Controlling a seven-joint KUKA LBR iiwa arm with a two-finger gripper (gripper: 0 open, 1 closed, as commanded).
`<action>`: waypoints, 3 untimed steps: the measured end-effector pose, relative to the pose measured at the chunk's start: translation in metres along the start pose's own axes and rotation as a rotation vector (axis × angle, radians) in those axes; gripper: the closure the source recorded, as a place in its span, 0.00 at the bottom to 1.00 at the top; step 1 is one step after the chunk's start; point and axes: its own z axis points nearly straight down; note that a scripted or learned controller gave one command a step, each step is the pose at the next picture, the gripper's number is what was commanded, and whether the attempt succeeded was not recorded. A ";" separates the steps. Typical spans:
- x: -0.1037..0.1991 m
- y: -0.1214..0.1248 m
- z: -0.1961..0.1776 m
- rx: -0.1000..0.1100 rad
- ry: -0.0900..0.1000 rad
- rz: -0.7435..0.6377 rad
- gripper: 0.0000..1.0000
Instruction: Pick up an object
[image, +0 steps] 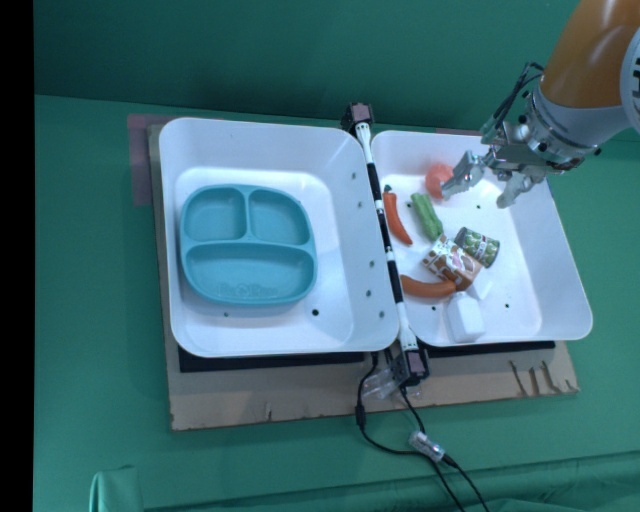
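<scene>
My gripper (487, 186) hangs open over the back of the right bin (545, 260), with nothing between its fingers. Just left of it lies a red-orange tomato-like piece (437, 178). Nearer the bin's middle lie a green pod (427, 214), an orange-red chili (397, 218), a small dark can (477, 246), a printed packet (449, 263), a sausage (427, 288) and a white block (464, 319).
The left bin (340, 190) holds a teal divided plate (247, 245). A black-and-white divider rail (385, 225) runs between the bins. Cables (420, 440) trail off the front of the cardboard base (300, 400).
</scene>
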 end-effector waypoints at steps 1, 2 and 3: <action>0.005 0.025 0.124 -0.002 -0.001 0.001 0.00; 0.004 0.027 0.113 -0.007 -0.002 0.004 1.00; 0.065 0.045 -0.016 -0.004 -0.001 -0.001 1.00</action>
